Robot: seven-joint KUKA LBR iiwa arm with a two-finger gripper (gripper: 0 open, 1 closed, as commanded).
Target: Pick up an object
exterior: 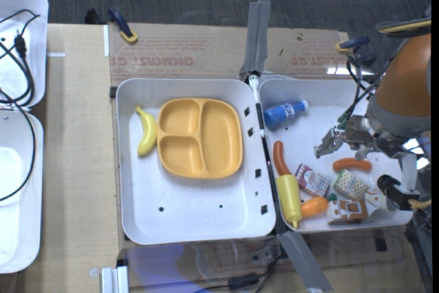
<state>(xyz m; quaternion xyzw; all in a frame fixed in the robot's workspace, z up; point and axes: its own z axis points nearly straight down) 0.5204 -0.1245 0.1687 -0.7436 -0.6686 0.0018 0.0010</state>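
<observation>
Two white bins sit on the table (75, 147). The gripper (332, 143) hangs over the right bin (309, 89), fingers apart and holding nothing, just left of an orange sausage (352, 165); a blue bottle (283, 112) lies farther away.

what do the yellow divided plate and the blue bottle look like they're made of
The yellow divided plate looks like moulded plastic with a matte finish: one even colour, rounded rims, soft dull highlights. The blue bottle also seems plastic, slightly glossy, with a paler cap end; whether it is hard or squeezable cannot be told from this view.
</observation>
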